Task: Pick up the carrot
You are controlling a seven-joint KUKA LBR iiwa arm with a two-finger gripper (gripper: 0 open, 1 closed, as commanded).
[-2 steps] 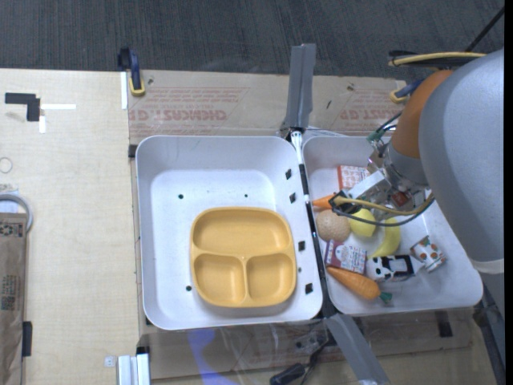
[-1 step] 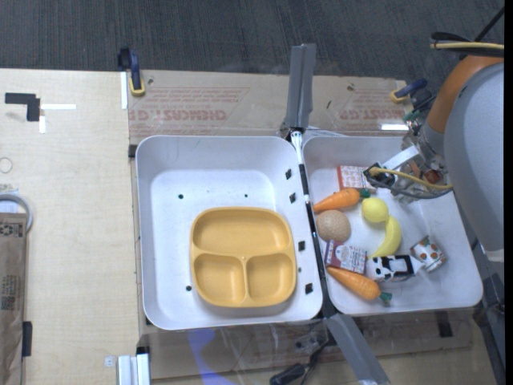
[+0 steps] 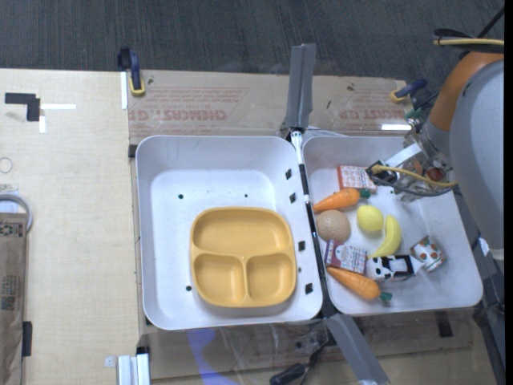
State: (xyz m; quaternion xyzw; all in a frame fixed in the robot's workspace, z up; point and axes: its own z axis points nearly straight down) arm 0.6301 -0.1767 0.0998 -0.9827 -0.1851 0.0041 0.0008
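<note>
The tool [image 3: 409,184] is hanging over the 1 o'clock part of the right bin [image 3: 449,295], and I cannot tell whether it is apart or together. One carrot [image 3: 337,200] is lying near the bin's left wall, at about 9 o'clock from the tool and a little lower, apart from it, with a red-and-white carton [image 3: 353,176] sitting between them. The carrot is pointing its thin end toward 3 o'clock and is resting just above a brown ball [image 3: 333,226]. A second carrot [image 3: 354,282] is lying at about 7 o'clock from the tool, well apart, near the bin's front edge. A lemon [image 3: 369,218] and a banana [image 3: 389,236] are sitting between the two carrots. On the table [image 3: 72,215], the left bin [image 3: 152,215] is holding a yellow divided plate [image 3: 243,257].
</note>
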